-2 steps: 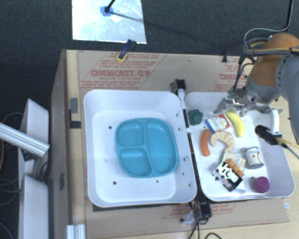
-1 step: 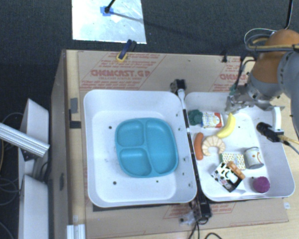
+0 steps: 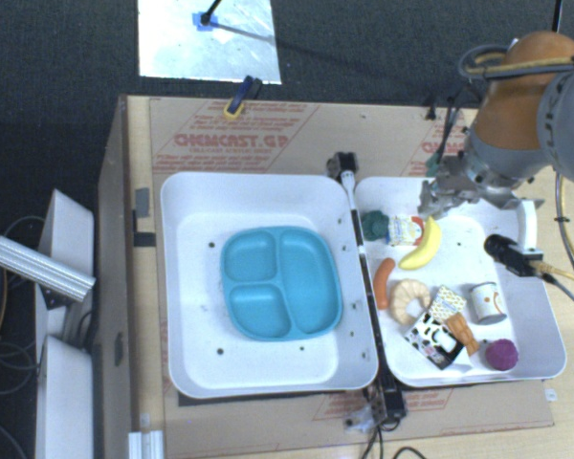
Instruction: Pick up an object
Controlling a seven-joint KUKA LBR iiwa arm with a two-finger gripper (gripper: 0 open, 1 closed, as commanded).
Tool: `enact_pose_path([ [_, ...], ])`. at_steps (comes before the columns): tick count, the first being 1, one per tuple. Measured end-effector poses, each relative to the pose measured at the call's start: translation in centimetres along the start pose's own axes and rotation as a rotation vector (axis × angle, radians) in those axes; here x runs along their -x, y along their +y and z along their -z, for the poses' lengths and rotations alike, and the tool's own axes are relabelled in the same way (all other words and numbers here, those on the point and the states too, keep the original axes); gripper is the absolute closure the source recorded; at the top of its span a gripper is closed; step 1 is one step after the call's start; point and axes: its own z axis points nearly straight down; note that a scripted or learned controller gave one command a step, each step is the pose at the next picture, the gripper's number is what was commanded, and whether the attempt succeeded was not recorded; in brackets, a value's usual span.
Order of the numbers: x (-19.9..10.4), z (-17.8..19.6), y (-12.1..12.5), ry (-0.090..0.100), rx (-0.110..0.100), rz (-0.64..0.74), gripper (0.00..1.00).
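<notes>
1. Ten loose objects lie in the right bin (image 3: pixel 540 328), none lifted clear of it.
2. At 11 o'clock of that bin is a banana (image 3: pixel 423 245), tilted, its upper end just below the gripper (image 3: pixel 436 205).
3. The gripper hangs over the bin's 12 o'clock edge. Its opening is not clear from this angle, so I cannot tell how far open it is or whether it has hold of anything.
4. At 9 o'clock from the banana stands a small white and red toy (image 3: pixel 403 229), and just beyond it a green lump (image 3: pixel 374 225) near the bin's left wall.
5. At 7 o'clock from the banana lies a sausage (image 3: pixel 384 280) along the left wall, with a croissant (image 3: pixel 408 297) just beside it at 4 o'clock.
6. A checkered packet (image 3: pixel 448 301) sits near the bin's middle. A black and white card (image 3: pixel 432 340) lies at its 7 o'clock and an orange stick (image 3: pixel 462 335) at its 5 o'clock.
7. A white cup (image 3: pixel 485 301) stands at the bin's 3 o'clock, and a purple ball (image 3: pixel 501 354) at 5 o'clock.
8. The arm (image 3: pixel 526 113) enters from 2 o'clock.
9. The left bin (image 3: pixel 187 256) holds a blue plate (image 3: pixel 280 282) with three compartments.
10. Both bins rest on a cardboard sheet (image 3: pixel 268 137).
</notes>
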Motion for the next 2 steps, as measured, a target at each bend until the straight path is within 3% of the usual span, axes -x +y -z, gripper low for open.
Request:
enact_pose_path([
  [1,0.1,-0.1,-0.1,-0.001,-0.003,-0.002,0.00],
  [2,-0.5,-9.9,-1.9,-0.001,-0.001,-0.003,0.00],
])
